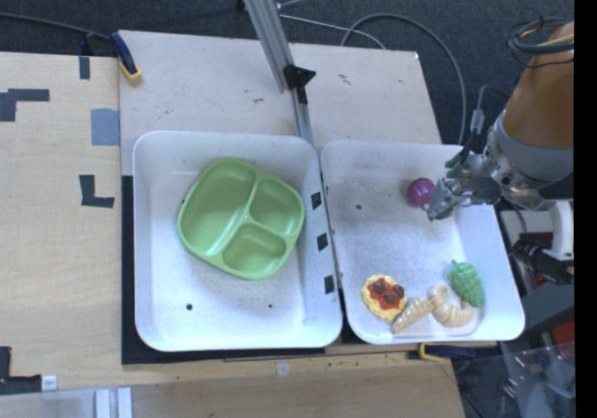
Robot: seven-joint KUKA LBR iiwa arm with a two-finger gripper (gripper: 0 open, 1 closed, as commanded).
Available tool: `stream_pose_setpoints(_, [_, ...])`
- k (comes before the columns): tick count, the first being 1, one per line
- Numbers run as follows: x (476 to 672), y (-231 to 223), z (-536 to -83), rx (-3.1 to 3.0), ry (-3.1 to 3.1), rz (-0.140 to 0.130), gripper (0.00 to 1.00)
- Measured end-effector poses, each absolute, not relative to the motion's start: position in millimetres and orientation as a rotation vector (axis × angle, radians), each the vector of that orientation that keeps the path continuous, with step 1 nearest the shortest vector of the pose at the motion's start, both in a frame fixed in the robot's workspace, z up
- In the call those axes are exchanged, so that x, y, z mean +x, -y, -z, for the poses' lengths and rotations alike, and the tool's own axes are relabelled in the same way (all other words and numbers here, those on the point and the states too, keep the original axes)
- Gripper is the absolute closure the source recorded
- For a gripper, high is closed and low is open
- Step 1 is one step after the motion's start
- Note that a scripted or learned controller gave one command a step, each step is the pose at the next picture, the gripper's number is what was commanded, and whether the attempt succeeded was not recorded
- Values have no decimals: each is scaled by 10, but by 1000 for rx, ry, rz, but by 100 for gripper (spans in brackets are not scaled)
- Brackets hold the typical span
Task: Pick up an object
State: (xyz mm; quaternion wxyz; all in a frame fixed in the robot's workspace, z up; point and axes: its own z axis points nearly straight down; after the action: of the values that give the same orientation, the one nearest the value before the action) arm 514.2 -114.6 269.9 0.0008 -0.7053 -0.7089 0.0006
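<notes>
glossy green plastic plate (242, 217), matt white bins (159, 304)

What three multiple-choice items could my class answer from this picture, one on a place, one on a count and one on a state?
1. Where does the green divided plate lie?
A. In the left bin
B. In the right bin
C. On the bare bench

2. How many compartments does that plate have?
A. Two
B. Three
C. Five

3. How does the plate sit?
A. Upside down
B. Stacked on a second plate
C. Open side up, nothing in it

Answers:
1 A, since it rests on the floor of the left bin, while the right bin holds the purple ball, the small pizza and the other toy foods.
2 B, since raised ridges split it into one large and two smaller sections.
3 C, since its hollows face the camera.
</notes>
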Motion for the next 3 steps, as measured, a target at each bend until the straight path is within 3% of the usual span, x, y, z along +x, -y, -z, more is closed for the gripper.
stream_pose_setpoints(3, [5716,-336,-2473,-2213,2228,1,100])
